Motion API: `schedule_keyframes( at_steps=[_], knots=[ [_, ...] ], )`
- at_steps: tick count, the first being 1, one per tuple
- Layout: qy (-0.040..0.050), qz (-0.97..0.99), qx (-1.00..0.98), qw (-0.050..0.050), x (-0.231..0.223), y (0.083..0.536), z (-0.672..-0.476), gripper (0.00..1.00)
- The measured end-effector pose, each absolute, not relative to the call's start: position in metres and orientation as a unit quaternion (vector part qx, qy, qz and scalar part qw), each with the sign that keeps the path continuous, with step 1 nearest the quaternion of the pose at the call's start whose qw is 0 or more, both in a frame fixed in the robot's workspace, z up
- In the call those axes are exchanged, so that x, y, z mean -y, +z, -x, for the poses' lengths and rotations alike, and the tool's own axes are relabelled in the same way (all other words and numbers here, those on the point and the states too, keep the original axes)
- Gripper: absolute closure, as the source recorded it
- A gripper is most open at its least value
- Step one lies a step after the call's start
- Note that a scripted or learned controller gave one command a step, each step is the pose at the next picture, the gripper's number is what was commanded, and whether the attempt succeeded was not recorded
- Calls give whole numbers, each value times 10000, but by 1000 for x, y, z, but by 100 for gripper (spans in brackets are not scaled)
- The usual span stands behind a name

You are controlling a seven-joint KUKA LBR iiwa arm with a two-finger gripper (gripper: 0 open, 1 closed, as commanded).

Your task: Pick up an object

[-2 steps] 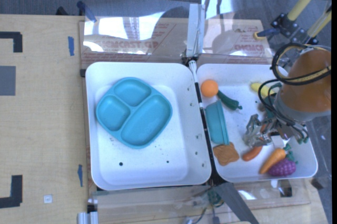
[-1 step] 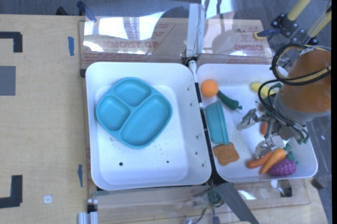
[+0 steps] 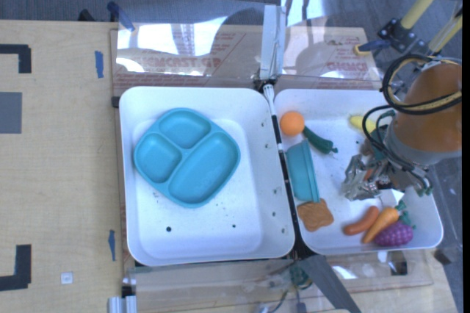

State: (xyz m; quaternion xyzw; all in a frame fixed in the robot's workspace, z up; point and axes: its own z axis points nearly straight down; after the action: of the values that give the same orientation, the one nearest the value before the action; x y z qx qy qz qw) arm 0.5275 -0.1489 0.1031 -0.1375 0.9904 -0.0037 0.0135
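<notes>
The right bin (image 3: 330,109) holds several toy foods: an orange ball (image 3: 291,123), a dark green pepper (image 3: 319,139), a teal oblong piece (image 3: 302,172), a brown biscuit (image 3: 315,214), an orange carrot (image 3: 361,222), purple grapes (image 3: 396,234) and a yellow piece (image 3: 359,122) partly hidden by the arm. My gripper (image 3: 360,183) hangs low over the bin's right half, just above the carrot and to the right of the teal piece. Nothing shows between its fingers.
The left bin (image 3: 147,231) bears a blue three-part plate (image 3: 187,156). The grey arm with its orange band (image 3: 433,109) and black cables covers the right bin's far right corner. Clear plastic walls stand behind both bins.
</notes>
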Motion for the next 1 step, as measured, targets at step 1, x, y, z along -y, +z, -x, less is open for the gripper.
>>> schedule_keyframes(
  at_steps=[1],
  knots=[
    [-17, 483, -9988, 89, 130, 274, -560, 100]
  ],
)
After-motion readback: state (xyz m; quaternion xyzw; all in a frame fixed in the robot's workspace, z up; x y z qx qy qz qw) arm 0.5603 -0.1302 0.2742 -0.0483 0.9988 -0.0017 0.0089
